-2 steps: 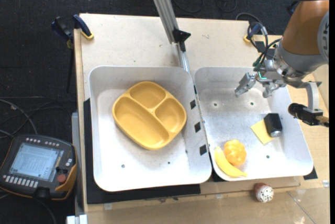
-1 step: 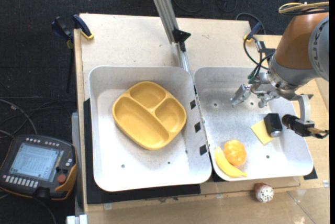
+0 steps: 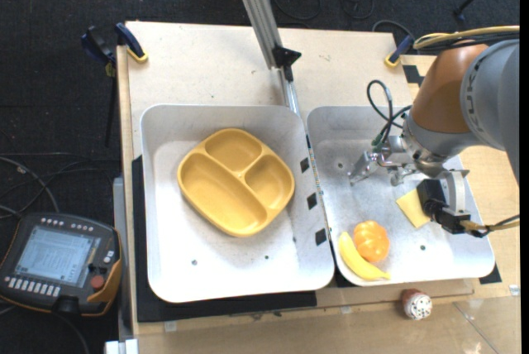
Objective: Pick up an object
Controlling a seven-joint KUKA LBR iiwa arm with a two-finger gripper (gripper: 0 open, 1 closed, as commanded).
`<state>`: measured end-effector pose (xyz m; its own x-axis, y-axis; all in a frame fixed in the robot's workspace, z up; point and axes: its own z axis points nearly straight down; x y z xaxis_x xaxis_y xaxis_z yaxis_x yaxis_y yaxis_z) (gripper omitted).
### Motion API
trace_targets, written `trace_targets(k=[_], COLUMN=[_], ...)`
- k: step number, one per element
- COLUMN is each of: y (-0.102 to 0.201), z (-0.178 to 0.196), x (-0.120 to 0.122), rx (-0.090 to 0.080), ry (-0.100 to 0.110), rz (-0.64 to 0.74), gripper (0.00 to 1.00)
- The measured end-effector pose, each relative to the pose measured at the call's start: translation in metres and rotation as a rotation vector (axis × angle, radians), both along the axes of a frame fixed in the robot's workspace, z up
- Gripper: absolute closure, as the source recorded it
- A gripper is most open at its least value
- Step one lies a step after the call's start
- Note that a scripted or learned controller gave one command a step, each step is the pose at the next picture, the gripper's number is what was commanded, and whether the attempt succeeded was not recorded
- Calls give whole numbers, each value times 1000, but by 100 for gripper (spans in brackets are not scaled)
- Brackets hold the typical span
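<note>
Hovering low with the claw [image 3: 374, 162] over the bare middle of the right bin [image 3: 332, 127]; cannot tell how wide or narrow. Nearest pick: yellow block [image 3: 410, 208], just beside the wrist. Looks light, stiff and flat-sided, so pinch across two flat faces. Up front by the rim: orange fruit [image 3: 371, 240] touching a banana [image 3: 355, 261]. Round, probably slick, likely to roll.

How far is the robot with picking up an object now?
Done: nothing lifted; the orange, banana and yellow block lie in the right bin. In hand: the gripper hangs over bare bin floor, with nothing visibly in it. Left: grasping one object and lifting it.
</note>
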<state>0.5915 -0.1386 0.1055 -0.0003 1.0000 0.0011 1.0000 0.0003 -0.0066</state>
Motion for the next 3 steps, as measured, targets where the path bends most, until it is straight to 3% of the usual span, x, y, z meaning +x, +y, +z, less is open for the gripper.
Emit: trace_targets(k=[1, 2, 3], y=[1, 0, -6], z=[-11, 0, 46], x=[0, 1, -3], rx=[-1, -2, -2], ry=[-5, -8, -11], rz=[0, 0, -2], gripper=[0, 100, 100])
